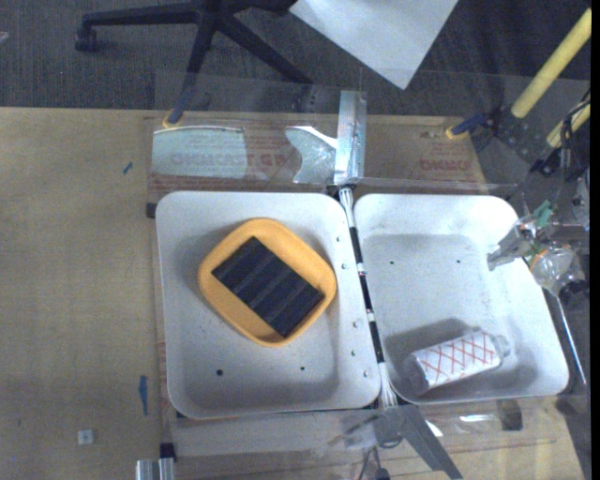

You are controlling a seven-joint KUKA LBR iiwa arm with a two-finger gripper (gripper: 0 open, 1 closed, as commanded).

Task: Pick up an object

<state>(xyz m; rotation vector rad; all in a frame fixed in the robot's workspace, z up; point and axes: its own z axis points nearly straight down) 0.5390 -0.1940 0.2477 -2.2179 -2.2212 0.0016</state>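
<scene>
The orange pad (267, 292) lies flat in the middle of the left bin (183, 220), free on all sides. The tube (457, 356) lies on its side in the lower part of the right bin (412, 225), also free to take. The gripper (514, 244) is at the right edge of the frame, over the right bin's rim; whether it is released or clenched I cannot tell. It touches nothing.

Dark carpet (112, 70), perhaps chair base (202, 28), wooden bench (66, 281)
</scene>
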